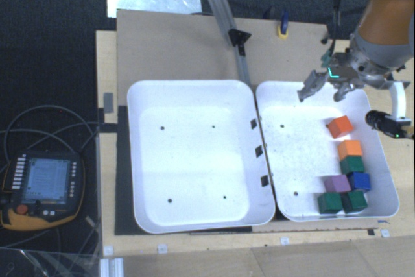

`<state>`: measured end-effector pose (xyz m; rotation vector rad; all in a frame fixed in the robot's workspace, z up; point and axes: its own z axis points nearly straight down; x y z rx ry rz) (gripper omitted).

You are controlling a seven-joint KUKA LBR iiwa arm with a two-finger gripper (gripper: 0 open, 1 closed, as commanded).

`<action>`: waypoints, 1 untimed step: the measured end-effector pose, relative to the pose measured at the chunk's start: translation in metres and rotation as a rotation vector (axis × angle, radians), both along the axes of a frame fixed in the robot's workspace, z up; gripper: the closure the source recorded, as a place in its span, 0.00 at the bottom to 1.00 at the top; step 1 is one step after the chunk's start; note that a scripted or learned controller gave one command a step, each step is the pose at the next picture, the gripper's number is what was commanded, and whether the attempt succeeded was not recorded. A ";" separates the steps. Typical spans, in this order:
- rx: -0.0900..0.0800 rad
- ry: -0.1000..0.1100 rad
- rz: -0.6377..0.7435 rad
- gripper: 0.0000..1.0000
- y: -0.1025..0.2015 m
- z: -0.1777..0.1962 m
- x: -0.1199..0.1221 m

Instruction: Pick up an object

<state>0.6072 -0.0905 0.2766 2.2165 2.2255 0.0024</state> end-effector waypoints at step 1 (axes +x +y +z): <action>0.000 0.007 -0.003 0.00 -0.003 -0.061 -0.005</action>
